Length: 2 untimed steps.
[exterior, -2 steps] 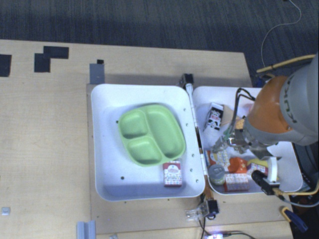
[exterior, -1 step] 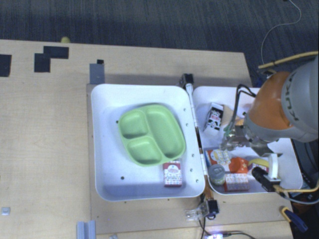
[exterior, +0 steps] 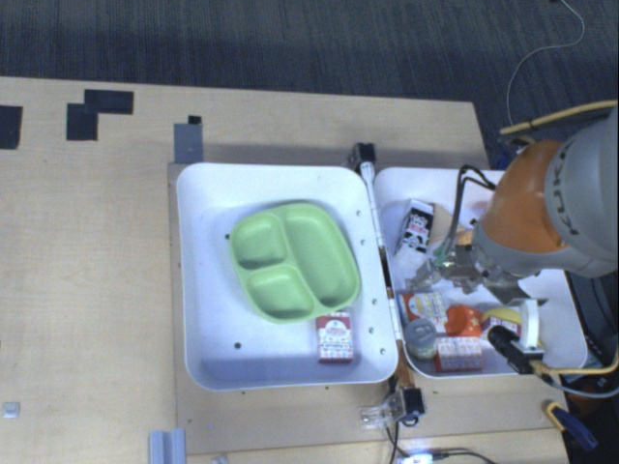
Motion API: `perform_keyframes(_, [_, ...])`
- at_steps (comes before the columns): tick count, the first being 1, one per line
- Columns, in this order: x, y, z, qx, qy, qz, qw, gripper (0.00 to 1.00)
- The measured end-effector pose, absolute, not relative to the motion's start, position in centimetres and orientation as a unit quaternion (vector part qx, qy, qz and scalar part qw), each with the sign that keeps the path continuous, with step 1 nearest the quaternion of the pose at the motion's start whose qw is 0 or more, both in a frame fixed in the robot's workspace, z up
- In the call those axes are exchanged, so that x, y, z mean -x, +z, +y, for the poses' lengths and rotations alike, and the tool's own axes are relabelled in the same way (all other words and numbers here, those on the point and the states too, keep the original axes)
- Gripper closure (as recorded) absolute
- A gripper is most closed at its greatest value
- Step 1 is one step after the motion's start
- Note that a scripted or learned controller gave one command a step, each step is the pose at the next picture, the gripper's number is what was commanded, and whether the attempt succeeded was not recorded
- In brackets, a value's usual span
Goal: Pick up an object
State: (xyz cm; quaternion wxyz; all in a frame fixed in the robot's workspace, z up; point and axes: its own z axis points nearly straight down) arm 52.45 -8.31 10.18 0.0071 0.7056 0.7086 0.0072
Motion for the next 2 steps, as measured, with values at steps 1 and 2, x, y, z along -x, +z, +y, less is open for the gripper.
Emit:
perform_keyframes(1, [-52.6,11.24,-8.25,-0.705,0.0086,0.71,0.008,1.0])
perform_keyframes(2, [-52.59,11.24,-8.25,-0.704,0.0085,0.71,0.008,0.0])
